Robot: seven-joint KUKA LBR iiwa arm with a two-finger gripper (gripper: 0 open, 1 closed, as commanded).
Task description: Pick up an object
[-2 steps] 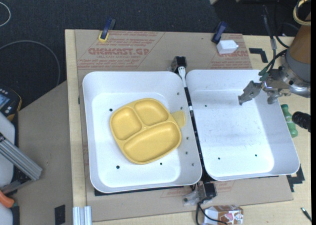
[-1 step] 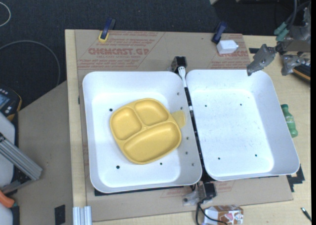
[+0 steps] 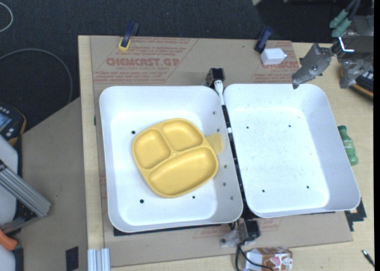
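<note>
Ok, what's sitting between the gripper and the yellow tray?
In the camera view, just the right bin's bare white floor and the black clips where it meets the left bin. Gripper is top right; tray lies left.

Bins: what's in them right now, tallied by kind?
Yellow divided plate: 1, in the left bin
Items in the right bin: 0
Total: 1

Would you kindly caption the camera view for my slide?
Gripper hovers at the right bin's far corner; yellow divided plate lies in the left bin.
</note>
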